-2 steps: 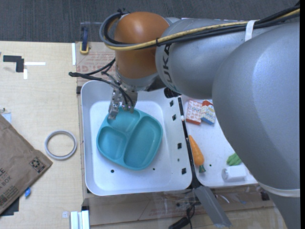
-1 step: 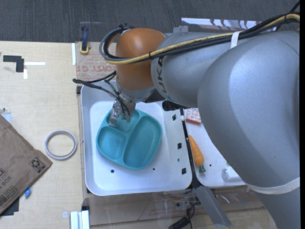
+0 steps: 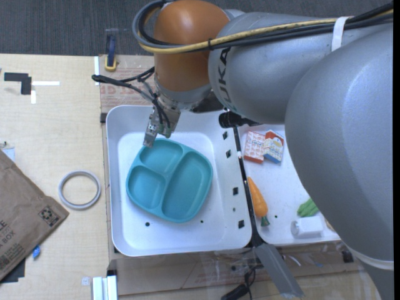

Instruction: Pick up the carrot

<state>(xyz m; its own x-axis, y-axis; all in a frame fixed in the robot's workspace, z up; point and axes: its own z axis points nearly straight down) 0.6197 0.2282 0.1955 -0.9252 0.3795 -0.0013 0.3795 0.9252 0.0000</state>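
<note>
Left of the pincer [image 3: 152, 137] a tape ring [image 3: 79, 189] lies on the pale wooden counter [image 3: 50, 136], the pincer itself, grip unreadable, touches the teal divided plate [image 3: 170, 180], and the carrot [image 3: 257, 199] lies well right in the neighbouring bin [image 3: 284, 180].

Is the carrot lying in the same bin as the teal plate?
No, the carrot lies in the right bin, the teal plate in the left.

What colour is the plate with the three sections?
The plate is turquoise blue, seen clearly in the camera view, lying in the left bin.
</note>
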